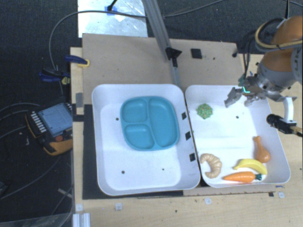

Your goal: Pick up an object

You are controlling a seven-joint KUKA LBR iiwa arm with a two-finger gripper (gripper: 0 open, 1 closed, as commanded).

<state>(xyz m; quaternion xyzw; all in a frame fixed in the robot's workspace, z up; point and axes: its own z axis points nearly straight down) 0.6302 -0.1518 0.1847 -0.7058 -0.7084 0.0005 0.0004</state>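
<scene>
The right bin [222, 131] holds a green broccoli floret [204, 111] near its far left, a tan croissant [211, 164] at the front left, a yellow banana [251, 165], an orange carrot [240, 177] and a brown drumstick [261, 149] at the front right. My gripper [240, 98] hangs over the far right part of this bin, to the right of the broccoli, with its grey fingers [232, 99] spread apart and nothing between them.
The left bin [109, 174] bears a blue divided plate [149, 122]. A slanted metal pole [158, 22] rises behind the bins. Clamps [71, 60] and a small device [52, 122] lie off the bench to the left.
</scene>
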